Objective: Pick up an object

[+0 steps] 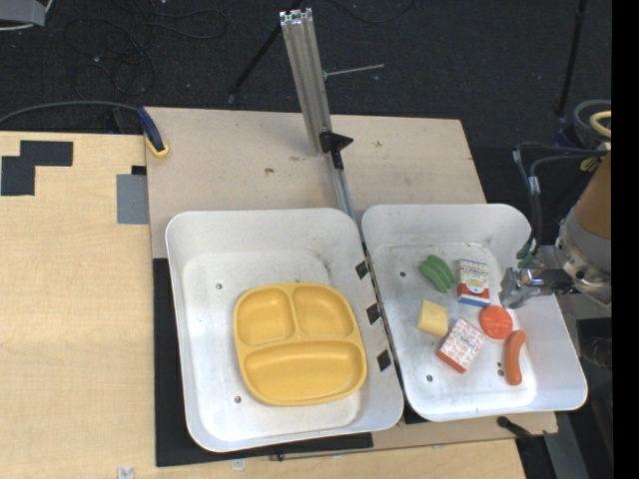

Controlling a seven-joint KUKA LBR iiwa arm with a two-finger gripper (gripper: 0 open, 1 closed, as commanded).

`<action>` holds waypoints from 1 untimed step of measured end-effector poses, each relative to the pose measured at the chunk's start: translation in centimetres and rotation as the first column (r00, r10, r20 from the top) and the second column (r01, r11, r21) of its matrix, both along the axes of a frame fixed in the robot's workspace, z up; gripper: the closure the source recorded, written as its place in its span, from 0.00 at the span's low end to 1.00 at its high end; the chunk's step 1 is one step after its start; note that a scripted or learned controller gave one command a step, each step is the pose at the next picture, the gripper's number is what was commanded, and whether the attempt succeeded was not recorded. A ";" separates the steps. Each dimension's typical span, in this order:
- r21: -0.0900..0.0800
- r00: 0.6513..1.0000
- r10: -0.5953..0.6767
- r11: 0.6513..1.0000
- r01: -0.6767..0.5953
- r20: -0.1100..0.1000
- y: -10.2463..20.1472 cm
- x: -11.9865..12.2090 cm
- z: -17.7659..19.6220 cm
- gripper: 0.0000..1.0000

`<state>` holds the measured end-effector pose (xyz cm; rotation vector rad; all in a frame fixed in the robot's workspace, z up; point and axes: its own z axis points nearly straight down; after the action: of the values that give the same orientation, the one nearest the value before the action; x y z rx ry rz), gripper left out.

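a: where's the end effector?

b: at the right edge of the frame, over the right rim of the right bin, just above the red round piece. whether it's open or closed i cannot tell; it's small and blurred. nothing visibly sits in it.

a: and the things to pick?

b: all in the right bin, in the middle right of the frame. a green piece upper left of the cluster, a small white carton just right of it, a yellow block below the green one, a red and white box lying tilted beside the block, and an orange sausage shape at the lower right.

a: the left bin?

b: it holds a yellow divided plate, three compartments, lying flat at the lower centre. both bins rest on the desk.
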<state>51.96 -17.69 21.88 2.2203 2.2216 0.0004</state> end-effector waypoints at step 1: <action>0.000 1.000 0.001 1.000 -0.001 0.001 -0.1 0.1 3.2 1.00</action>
<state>52.05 -17.75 25.09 2.2183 2.2219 0.0015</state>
